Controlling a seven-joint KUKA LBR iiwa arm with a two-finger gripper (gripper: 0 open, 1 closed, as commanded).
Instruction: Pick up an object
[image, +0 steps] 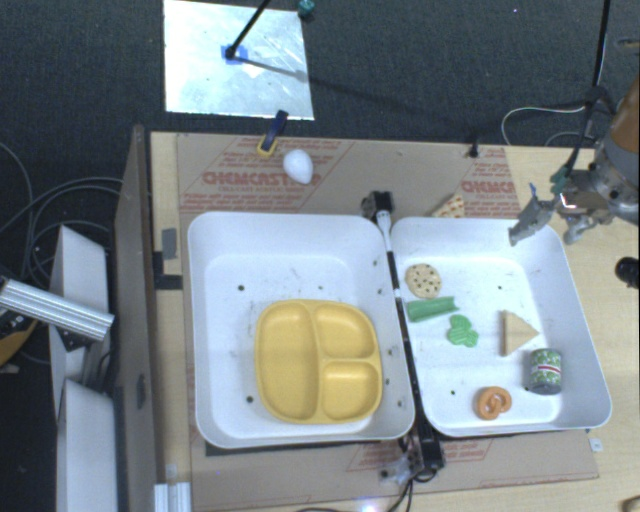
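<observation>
The right bin (580, 300) holds a chocolate-chip cookie (423, 279), a green bean pod (431, 309), a green broccoli-like piece (461, 331), a tan triangular wedge (517, 332), a small green-labelled can (545, 371) and a pretzel (492, 402). My gripper (550, 225) hangs over the bin's far right corner, open, its two fingers spread with nothing between them. It is well apart from all the objects; the wedge is the closest, nearer the camera.
The left bin (230, 250) holds a yellow divided plate (320, 360). Behind the bins, a white egg (298, 165) and a yellow-and-blue item (270, 135) lie on the cardboard, and a cracker (450, 207) sits beside the right bin's far rim. Cables run at the left.
</observation>
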